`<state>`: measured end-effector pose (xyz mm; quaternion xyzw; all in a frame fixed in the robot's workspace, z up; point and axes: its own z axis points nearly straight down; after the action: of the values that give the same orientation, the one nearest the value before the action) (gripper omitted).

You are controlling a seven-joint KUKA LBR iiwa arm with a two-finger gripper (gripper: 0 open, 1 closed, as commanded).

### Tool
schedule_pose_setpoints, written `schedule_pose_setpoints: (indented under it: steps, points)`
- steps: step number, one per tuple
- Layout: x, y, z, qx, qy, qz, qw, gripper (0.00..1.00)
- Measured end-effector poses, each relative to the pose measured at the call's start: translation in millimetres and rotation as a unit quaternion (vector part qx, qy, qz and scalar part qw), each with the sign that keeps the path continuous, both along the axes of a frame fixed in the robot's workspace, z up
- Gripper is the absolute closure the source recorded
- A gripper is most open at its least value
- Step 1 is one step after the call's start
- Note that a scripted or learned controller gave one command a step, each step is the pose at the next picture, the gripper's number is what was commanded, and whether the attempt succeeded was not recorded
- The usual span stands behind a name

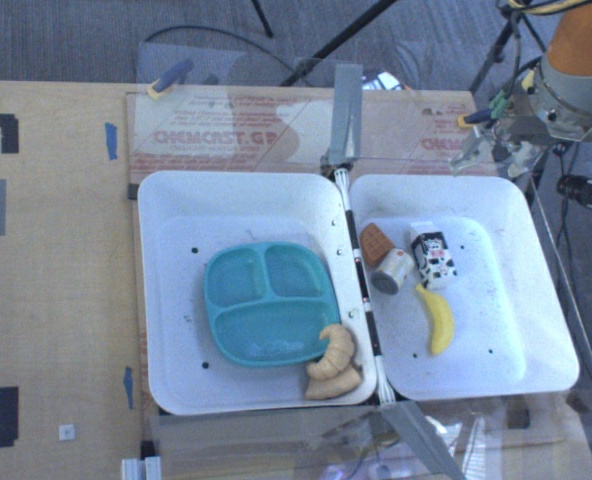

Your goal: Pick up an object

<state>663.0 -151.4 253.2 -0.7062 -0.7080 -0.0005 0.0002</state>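
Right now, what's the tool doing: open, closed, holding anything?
Tool: above the right bin's far corner; open or closed cannot be told, and nothing is seen in it.

Left bin (166,208): teal divided plastic plate (269,304), tan croissant (334,362) at its near-right corner.
Right bin (506,218): brown waffle cone (383,256) left, black-and-white cow toy (432,257) beside it, yellow banana (436,319) nearer.

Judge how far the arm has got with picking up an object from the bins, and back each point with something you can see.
Done: nothing looks picked yet. The banana, cow-patterned toy, grey cup and brown piece all lie in the right bin; the croissant lies by the teal plate in the left bin. In hand: the gripper hangs above the right bin's far corner. Left: descend, grasp, lift.
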Motion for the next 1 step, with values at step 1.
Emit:
schedule_pose_setpoints:
  steps: [1]
  points:
    - [-14.8, 24.0, -104.9, -0.0005, 0.0, 0.01, 1.0, 0.0]
